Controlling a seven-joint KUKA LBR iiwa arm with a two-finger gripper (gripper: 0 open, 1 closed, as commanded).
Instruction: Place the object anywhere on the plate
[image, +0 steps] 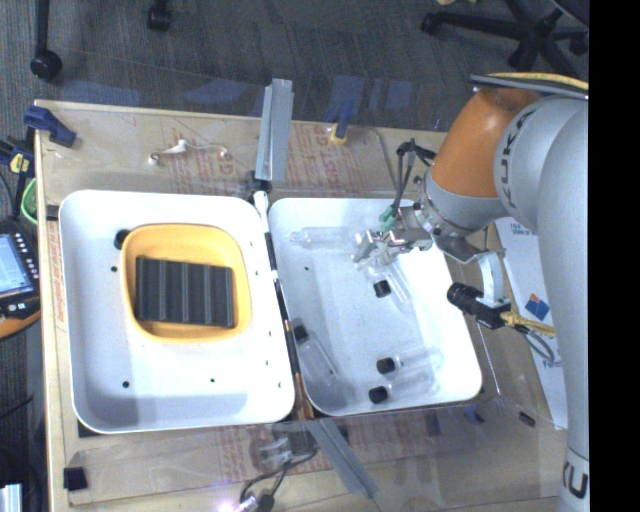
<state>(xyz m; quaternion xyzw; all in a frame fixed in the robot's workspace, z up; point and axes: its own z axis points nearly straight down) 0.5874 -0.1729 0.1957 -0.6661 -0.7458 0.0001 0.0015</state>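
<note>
My claw (378, 250) hangs over the right bin (450, 340), grip state unclear. I should confirm a bottle (385, 290) is clamped before crossing to the plate (185, 240).

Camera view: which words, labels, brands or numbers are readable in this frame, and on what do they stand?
"KU", white letters on the grey arm, cut off by the frame's lower edge.
Paper sheet beside the right bin: printed lines and a blue mark, too small to read.
Handheld screen at the left edge: too blurred to read.
</note>
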